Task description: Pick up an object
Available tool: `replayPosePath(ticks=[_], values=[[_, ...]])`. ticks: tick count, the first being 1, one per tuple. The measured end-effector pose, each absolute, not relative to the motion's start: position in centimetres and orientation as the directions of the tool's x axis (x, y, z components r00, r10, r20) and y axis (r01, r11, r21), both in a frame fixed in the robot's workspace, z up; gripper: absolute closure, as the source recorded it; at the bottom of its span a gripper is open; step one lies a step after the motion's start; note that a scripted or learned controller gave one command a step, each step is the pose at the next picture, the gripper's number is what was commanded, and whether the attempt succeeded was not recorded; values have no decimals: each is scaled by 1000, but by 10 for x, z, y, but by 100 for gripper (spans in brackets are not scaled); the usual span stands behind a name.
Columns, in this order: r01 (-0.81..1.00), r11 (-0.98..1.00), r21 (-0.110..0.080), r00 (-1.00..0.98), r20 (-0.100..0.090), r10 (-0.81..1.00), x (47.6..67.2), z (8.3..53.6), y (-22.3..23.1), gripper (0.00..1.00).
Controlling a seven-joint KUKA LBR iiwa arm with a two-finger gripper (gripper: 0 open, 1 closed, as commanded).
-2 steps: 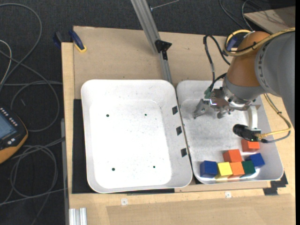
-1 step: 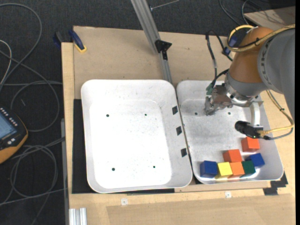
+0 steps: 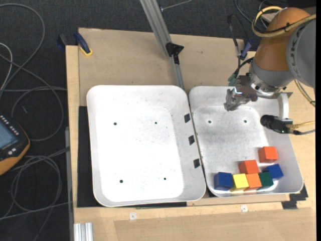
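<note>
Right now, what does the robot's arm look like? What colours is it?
The arm is fat and round, mostly grey, with a shiny orange band above its wrist. Yellow and dark cables loop around the top of it. At the end sits a small grey metal gripper, hanging over the right bin.

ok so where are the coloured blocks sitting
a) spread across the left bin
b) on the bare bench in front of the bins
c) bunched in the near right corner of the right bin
c: the coloured blocks cluster in the near right corner of the right bin, far from the gripper.
</note>
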State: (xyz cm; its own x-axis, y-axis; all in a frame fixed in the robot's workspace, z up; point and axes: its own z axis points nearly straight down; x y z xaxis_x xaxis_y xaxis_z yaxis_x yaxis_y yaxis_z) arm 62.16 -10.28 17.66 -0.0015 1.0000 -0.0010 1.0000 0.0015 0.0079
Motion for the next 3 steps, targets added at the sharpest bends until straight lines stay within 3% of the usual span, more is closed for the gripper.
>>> replayPosePath(ticks=[1,2,3], values=[[1000,2,8,-2,-1,1000,614,230,-98,100],[1000,1,5,-1,-1,1000,615,251,-98,100],[1000,6,-2,-6,3,1000,617,239,-46,100]])
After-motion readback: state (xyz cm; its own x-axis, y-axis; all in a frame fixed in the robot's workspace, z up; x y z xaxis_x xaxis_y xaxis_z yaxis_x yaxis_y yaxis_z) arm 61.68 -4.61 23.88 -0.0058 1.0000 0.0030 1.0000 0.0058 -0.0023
